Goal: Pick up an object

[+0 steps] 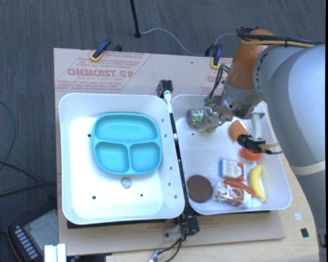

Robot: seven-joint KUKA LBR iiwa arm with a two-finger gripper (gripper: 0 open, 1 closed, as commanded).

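Bench scene viewed from above. Nearest the camera in the right bin [284, 198] were seen a brown disc [199, 188], a snack packet [229, 194], a small carton [232, 168] and a banana [256, 181]; beyond them lay an orange piece [238, 129] and a red-orange piece [251, 154]. The left bin [76, 162] was occupied by a blue divided plate [127, 143]. At the far inner corner of the right bin, a green can [196, 117] was found lying close to the wall. The gripper [212, 119] was lowered just beside the can, touching or nearly so; whether its fingers were parted, closed, or around the can could not be told. For a sound pick, the can would best be centred between the fingers before closing, and the bin wall kept clear. The arm [251, 70] was reached in from the right, bent steeply down at the wrist.
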